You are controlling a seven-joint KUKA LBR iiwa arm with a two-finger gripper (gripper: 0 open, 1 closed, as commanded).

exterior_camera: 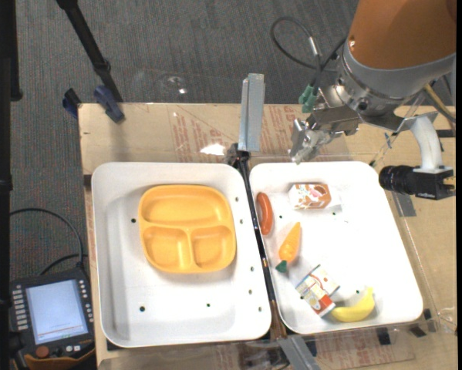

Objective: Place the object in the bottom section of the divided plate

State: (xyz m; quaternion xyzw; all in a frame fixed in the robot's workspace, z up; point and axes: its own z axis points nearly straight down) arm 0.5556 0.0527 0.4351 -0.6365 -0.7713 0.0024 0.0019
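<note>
The gripper (303, 146) hangs above the right white bin's (385, 230) far edge – jaw state unclear – while the yellow divided plastic plate (187, 228) sits in the left bin (115, 284).

We see a yellow-orange divided plate (187, 228) in the left white bin (115, 314), and in the right white bin (385, 230) a red-orange sausage (264, 212), an orange carrot (290, 243), a yellow banana (354, 307) and two white-and-red cartons (317, 290).

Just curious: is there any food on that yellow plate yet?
No, the yellow plate sits bare in the left bin.
</note>
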